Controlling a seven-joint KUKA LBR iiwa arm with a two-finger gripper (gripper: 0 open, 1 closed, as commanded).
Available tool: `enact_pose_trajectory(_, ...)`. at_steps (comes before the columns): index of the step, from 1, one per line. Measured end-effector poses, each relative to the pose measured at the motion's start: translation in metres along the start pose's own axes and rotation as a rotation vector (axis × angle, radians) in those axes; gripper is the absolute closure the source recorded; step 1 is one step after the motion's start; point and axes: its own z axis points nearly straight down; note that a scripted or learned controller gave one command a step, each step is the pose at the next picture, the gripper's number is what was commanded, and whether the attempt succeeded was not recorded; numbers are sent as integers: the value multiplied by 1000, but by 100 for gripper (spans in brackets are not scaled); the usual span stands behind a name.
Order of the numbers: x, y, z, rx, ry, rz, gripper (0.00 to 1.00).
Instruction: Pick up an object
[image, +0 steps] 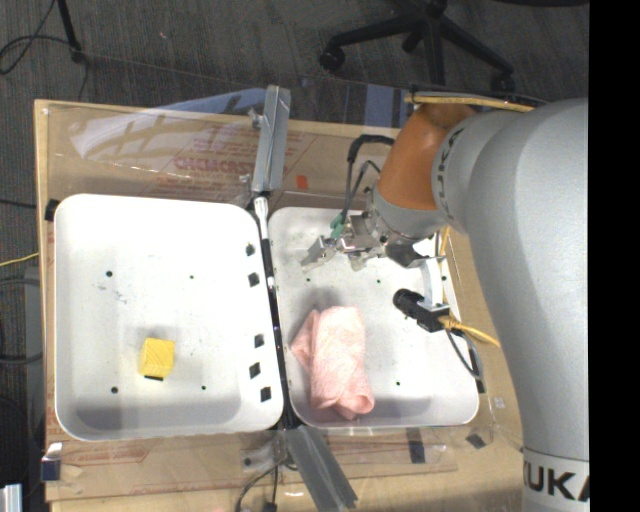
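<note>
A crumpled pink cloth (335, 360) lies in the right bin (455, 400), toward its front left. A small yellow block (157, 357) rests in the left bin (80, 240), near its front. My gripper (325, 247) hangs low over the back of the right bin, behind the pink cloth and apart from it. Nothing shows in the gripper. The grey arm with its orange band (415, 165) comes in from the right and hides the bin's far right corner.
A metal divider rail (268, 150) runs between the bins. A black connector with a yellow cable (425, 310) sits over the right bin's right side. The bench's clear plastic sheet (150, 150) lies behind the bins.
</note>
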Motion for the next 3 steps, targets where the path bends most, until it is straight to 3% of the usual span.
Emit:
enact_pose_trajectory(1,34,-44,32,-3,-1,-74,0)
enact_pose_trajectory(2,12,-44,29,-6,-1,-6,0)
enact_pose_trajectory(3,12,-44,20,-5,-2,-10,100)
